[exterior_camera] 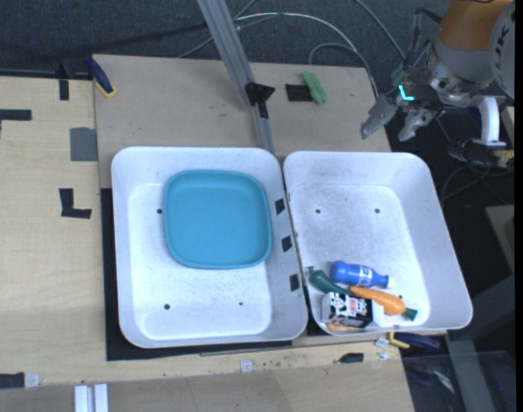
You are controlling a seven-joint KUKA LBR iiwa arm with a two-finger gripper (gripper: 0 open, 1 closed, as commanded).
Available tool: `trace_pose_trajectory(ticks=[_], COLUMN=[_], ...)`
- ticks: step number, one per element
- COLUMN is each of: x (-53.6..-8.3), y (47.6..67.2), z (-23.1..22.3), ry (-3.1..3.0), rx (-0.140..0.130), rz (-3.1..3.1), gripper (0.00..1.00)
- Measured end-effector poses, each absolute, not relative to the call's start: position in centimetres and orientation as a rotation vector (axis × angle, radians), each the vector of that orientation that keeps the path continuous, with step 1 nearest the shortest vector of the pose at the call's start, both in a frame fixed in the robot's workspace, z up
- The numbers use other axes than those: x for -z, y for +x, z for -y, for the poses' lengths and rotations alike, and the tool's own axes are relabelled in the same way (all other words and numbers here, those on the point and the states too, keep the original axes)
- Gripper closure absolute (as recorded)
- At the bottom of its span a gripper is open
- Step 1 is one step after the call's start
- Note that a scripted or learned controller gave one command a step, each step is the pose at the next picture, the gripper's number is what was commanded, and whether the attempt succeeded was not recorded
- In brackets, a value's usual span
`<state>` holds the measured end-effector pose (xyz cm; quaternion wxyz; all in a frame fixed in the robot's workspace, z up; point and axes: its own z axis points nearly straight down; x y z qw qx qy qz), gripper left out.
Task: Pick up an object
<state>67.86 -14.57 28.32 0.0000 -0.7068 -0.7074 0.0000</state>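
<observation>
My gripper (393,124) hangs above the bench just beyond the right bin's far rim, at the upper right, with its two fingers spread apart and nothing between them. Far from it, in the near corner of the right bin (364,187), lies a small pile: a blue bottle (359,275), an orange carrot-shaped toy (377,298) with a green tip, and a black-and-white item (347,307). In the left bin (136,256) a teal square plate (216,218) lies flat.
A grey metal pole (235,54) slants across the bench toward the gap between the bins. A small green object (313,87) lies on the bench behind the right bin. Cables loop at the top.
</observation>
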Motion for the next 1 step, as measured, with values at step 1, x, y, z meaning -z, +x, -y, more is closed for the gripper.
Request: trace_pose_trajectory(ticks=[1], x=[-28.32], y=[67.86], z=[14.57], ry=[-2.221], rx=[0.000], rz=[2.222], gripper=[0.00])
